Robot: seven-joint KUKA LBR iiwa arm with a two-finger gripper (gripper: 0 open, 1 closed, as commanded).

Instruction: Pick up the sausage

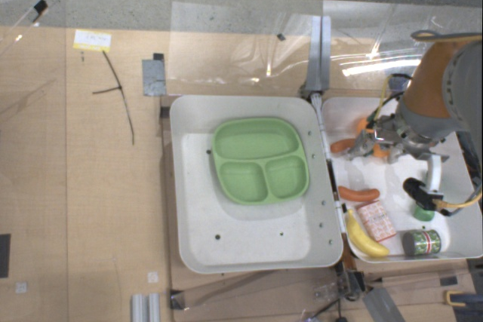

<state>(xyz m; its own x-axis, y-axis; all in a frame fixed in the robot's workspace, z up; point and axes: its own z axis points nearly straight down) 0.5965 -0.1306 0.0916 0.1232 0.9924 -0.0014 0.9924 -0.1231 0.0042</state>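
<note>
Though I cannot tell the end effector (375,138) state, the sausage (359,194) looks light, smooth, slightly slippery; grip its middle crosswise.

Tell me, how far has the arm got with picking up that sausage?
Nothing looks done yet: the sausage lies in the right bin, above the banana. In hand: the gripper is low in that bin's upper part, beside another orange piece, apart from the sausage. Whether it grips anything there is unclear. Left: move over the sausage, close on it and lift. The green plate sits in the left bin.
</note>
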